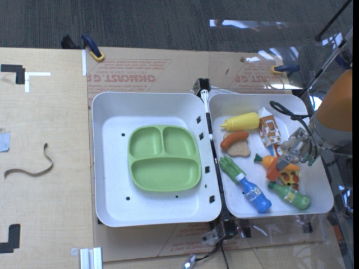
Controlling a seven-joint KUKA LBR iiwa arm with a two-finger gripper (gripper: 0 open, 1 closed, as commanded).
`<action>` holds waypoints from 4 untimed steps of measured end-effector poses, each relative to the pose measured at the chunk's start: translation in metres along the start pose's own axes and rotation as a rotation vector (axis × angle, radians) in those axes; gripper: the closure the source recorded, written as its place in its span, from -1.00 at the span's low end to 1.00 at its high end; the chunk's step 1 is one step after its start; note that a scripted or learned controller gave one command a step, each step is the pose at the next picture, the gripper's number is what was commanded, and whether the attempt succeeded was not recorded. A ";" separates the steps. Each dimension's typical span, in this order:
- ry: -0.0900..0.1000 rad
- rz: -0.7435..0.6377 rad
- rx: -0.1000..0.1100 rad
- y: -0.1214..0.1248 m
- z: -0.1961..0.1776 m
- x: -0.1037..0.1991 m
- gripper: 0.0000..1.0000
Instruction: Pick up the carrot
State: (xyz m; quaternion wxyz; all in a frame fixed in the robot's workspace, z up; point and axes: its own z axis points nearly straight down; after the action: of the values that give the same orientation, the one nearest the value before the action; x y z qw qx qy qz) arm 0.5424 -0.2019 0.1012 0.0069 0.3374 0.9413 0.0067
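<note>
The table carried two white bins, and the arm reached into the right bin because the toy food lay crowded there, while the green plate sat alone in the left bin, far off to the hand's left. The hand hung low over the clutter, just beside the carrot, which lay touching its lower left edge beside the pizza slice. Whether it was apart, together or clamped I could not tell.

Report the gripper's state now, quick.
Gripper: over the right bin, down at the carrot; open or closed cannot be told, and no grasp is visible.
</note>
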 end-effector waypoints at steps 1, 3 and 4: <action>-0.015 -0.002 -0.001 0.001 -0.011 -0.004 1.00; -0.019 -0.448 0.012 0.014 -0.005 -0.034 1.00; -0.010 -0.940 0.012 -0.001 0.000 0.016 1.00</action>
State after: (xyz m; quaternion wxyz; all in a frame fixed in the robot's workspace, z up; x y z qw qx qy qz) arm 0.5299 -0.1927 0.1016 0.0120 -0.1255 0.9920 -0.0041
